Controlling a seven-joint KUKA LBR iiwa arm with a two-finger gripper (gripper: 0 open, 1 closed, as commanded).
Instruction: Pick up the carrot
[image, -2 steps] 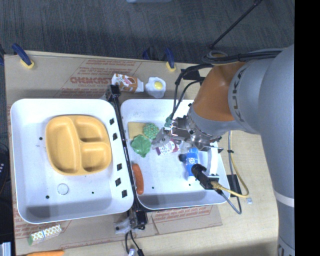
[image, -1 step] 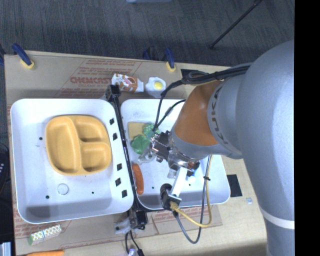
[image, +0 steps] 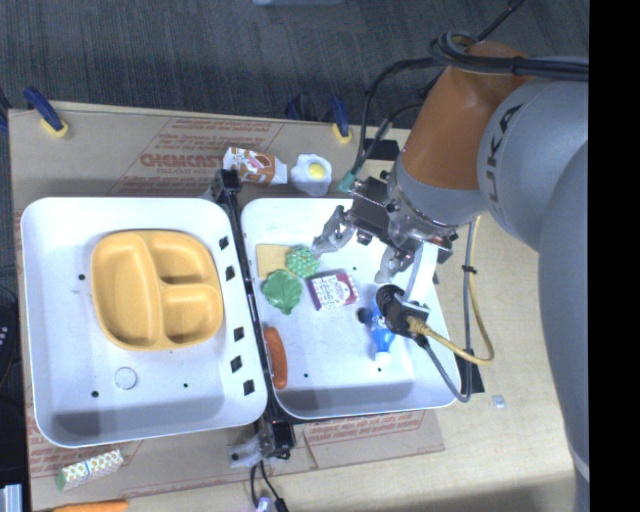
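Note:
The carrot, a slim orange-red piece, lies lengthwise against the left wall of the right bin, near its front. My gripper hovers over the back middle of that bin, up and to the right of the carrot and well apart from it. Its two fingers are spread, one fingertip near the green pieces and the other further right. It is open with nothing between the fingers.
The right bin also holds a yellow slab, green leafy toys, a maroon packet and a blue item. A yellow divided plate sits in the left bin. Small toys lie behind the bins.

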